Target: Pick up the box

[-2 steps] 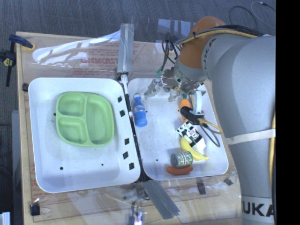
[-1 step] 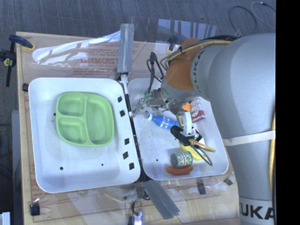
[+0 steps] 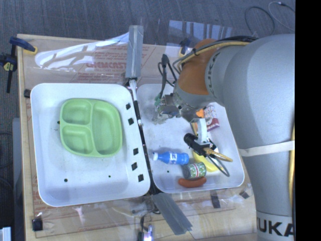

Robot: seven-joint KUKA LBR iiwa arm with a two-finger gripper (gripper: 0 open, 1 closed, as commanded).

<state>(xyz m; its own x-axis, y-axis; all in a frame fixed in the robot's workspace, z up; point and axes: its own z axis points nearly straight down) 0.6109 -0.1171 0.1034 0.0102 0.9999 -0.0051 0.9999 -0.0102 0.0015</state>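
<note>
With the end effector [image 3: 161,110] low in the right bin's [image 3: 168,137] far corner, its opening impossible to judge, steer it toward the red-and-white box [image 3: 212,118] half hidden under the wrist, avoiding the blue bottle [image 3: 171,157]

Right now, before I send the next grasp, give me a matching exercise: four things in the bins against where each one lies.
Things
1. green plate
2. blue bottle
3. red sausage
4. box

Places
A. by the lower rim of the view's right-hand bin, just below the can
B. in the right-hand bin, partly hidden by the arm
C. in the view's left-hand bin
D. lying on its side in the right-hand bin, close to the divide between the bins

Pairs: 1-C, 2-D, 3-A, 4-B
</note>
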